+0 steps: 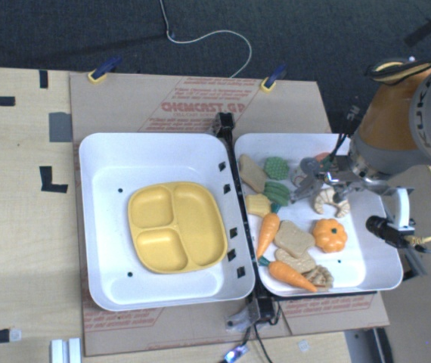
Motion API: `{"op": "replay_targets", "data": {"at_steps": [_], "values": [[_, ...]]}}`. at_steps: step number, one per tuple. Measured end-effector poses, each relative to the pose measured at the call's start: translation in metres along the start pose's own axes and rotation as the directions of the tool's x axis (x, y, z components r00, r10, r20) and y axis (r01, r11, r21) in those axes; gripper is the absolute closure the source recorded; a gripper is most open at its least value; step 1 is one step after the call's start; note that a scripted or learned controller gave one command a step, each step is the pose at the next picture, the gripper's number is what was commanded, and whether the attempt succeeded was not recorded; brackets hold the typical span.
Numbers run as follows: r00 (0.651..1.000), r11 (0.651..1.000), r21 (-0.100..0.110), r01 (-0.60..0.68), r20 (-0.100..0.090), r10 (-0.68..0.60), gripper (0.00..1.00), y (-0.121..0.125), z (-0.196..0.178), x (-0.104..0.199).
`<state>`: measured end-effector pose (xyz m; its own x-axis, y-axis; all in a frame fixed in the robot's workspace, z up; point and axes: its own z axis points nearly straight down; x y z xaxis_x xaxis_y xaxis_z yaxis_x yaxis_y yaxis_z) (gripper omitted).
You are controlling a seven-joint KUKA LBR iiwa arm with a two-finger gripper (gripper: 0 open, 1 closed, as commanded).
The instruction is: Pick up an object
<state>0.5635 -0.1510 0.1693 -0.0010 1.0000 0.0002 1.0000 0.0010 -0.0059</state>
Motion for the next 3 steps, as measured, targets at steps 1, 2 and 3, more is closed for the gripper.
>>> {"op": "replay_targets", "data": {"at_steps": [1,2,3], "values": [[1.0,1.0,0.002,0.0,-0.001,0.0,0.0,-0.006,0.058,0.004],[1.0,1.0,-0.004,0.0,0.001,0.0,0.0,-0.006,0.086,0.005],[1.0,1.0,-0.006,0.001,0.002,-0.001,1.0,-0.006,0.074,0.005]]}}
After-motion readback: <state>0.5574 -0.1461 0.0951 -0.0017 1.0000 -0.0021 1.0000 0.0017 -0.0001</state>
